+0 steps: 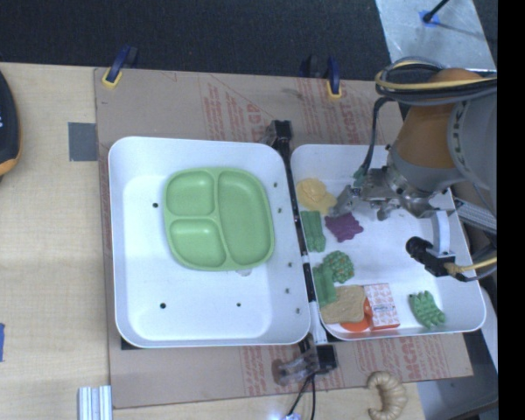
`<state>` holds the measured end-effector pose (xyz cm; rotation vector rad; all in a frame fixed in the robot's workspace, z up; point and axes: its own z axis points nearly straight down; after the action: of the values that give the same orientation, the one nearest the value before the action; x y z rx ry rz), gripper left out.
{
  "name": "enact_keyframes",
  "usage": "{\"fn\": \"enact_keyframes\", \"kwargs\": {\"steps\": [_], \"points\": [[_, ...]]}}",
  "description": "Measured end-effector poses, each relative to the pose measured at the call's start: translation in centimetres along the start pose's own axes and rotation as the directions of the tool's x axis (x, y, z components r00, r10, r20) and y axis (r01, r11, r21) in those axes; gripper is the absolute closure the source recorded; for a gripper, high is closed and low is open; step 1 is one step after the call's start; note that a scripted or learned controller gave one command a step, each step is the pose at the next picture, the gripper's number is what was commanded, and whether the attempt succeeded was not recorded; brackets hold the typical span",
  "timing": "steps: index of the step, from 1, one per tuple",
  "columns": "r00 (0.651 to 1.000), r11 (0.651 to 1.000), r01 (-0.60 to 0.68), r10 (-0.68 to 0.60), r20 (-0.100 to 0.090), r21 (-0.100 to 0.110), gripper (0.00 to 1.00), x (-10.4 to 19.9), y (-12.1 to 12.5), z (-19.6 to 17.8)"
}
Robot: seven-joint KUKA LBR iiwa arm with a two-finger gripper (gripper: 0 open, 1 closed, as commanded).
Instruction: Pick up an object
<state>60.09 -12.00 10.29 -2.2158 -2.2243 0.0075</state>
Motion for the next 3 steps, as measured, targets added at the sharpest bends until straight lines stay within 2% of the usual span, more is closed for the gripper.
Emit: {"fn": "enact_keyframes", "kwargs": {"steps": [1,2,3], "points": [[1.0,1.0,-0.004,0.004,0.001,-0.006,0.0,-5.6,4.4,0.7],[1.0,1.0,0.001,-0.001,-0.004,0.001,0.0,-0.3,-1.2,1.1],[1.0,1.0,-0.001,0.001,-0.002,-0.003,1.0,-0.6,-0.9,-0.1]]}}
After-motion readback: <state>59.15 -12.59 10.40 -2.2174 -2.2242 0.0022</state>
